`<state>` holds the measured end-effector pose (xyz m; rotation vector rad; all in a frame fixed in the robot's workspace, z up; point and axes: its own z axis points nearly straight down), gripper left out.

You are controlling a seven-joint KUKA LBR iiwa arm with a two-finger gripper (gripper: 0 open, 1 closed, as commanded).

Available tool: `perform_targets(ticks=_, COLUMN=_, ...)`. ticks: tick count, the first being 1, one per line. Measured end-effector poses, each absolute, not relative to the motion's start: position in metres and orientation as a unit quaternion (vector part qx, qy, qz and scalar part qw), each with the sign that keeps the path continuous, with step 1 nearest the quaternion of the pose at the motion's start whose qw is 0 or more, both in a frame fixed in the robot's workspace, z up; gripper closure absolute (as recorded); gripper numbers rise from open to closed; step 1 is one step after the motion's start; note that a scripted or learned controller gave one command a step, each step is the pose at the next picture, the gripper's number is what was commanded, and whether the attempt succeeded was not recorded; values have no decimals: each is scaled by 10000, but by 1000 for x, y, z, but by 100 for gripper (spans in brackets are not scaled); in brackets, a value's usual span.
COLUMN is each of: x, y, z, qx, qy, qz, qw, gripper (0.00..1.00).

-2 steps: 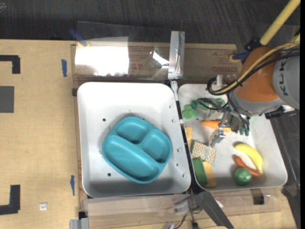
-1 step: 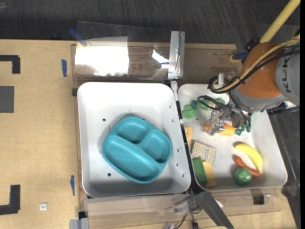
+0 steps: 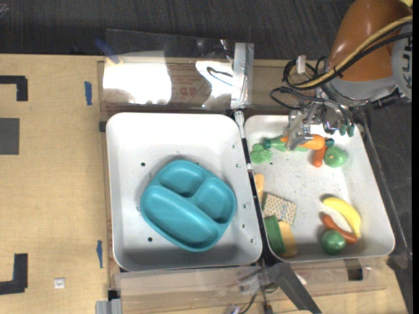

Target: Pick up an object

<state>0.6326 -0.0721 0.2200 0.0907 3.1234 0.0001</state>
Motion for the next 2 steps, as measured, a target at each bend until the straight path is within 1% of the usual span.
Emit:
perform_targets(ticks=1, x=635, y=-6, z=242, qx=377, qy=9993, qz=14, qw=52, gripper=100)
perform_targets(ticks=2, x=651, y=-25, z=313, qx=1071, qy=9942, qz=8, qw=73, gripper=100)
